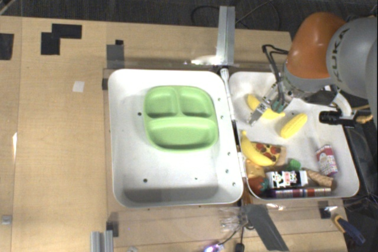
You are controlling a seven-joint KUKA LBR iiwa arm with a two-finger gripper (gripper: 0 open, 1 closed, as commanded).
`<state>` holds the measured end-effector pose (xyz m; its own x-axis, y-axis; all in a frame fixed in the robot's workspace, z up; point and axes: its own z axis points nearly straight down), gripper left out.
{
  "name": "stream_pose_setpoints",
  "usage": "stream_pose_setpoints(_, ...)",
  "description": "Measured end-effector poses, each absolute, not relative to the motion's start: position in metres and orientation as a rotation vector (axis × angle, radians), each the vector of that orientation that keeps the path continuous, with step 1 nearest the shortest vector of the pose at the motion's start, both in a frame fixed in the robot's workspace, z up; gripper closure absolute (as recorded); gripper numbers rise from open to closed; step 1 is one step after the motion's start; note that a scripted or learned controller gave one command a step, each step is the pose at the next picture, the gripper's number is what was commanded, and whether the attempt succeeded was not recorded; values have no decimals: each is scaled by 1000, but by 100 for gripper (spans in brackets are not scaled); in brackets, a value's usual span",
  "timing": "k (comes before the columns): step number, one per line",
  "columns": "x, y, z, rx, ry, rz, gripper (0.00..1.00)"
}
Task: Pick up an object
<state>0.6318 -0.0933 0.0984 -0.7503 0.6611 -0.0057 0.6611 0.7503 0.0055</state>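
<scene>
— Step in hand? Looks like the approach, going by the layout: arm (331, 56) reaching in from the right, hand (267, 108) low over the far part of the right bin (352, 181).

— Hand's state? Released, clenched?

— Cannot tell. Too small and too dark at the tip to make out. Nothing visibly between the tips, so no claim of a hold.

— Nearest candidate for the pick?

— Yellow banana-like piece (263, 108), right under the hand, touching or just short of touching; hard to say which. Just beside it, toward the right, a yellow corn cob (293, 125), lying free on the bin floor.

— Rest of that bin?

— Crowded at the near end: another banana (255, 151), a pizza slice (269, 151) against it, a small green piece (293, 164), a dark box (286, 177), a long marker-like stick (295, 191) along the near wall, a small can (326, 160) toward the right wall.

— Left bin (127, 186)?

— Green divided plate (180, 116) lying flat in the middle, well apart from the hand.

— Next move?

— Probably: settle squarely over the yellow piece, close firmly, then lift straight up. Curved, smooth shape, so likely to slip if caught off-centre. Also worth keeping clear of the wall between the bins, close by on the left.
</scene>
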Motion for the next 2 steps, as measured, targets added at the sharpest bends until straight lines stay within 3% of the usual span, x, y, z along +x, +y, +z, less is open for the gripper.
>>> stream_pose_setpoints(1, 634, -92, 111, 1105, 2925, 12, 100)
stream_pose_setpoints(2, 661, -32, 222, 1258, 2868, 8, 100)
